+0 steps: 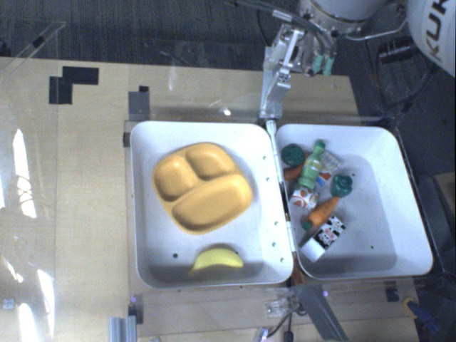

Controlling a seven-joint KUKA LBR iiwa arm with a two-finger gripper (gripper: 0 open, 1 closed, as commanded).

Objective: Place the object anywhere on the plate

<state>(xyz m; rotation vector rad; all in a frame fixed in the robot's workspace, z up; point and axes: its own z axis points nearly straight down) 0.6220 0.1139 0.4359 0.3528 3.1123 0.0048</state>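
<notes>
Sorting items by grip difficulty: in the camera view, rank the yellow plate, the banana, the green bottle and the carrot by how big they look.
1. yellow plate, by far the largest
2. banana
3. green bottle and carrot look about alike, so I leave them unranked.

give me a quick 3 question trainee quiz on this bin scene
1. True or false: the banana lies on the plate.
2. Which bin holds the green bottle? A) left bin B) right bin C) neither
3. Fill in: the gripper hangs above the far rim, near the ____ between the two bins.

Key:
1. False. The banana lies on the left bin floor, nearer the camera than the plate and apart from it.
2. B. It lies in the right bin among the carrot and other small items.
3. Divide.
</notes>
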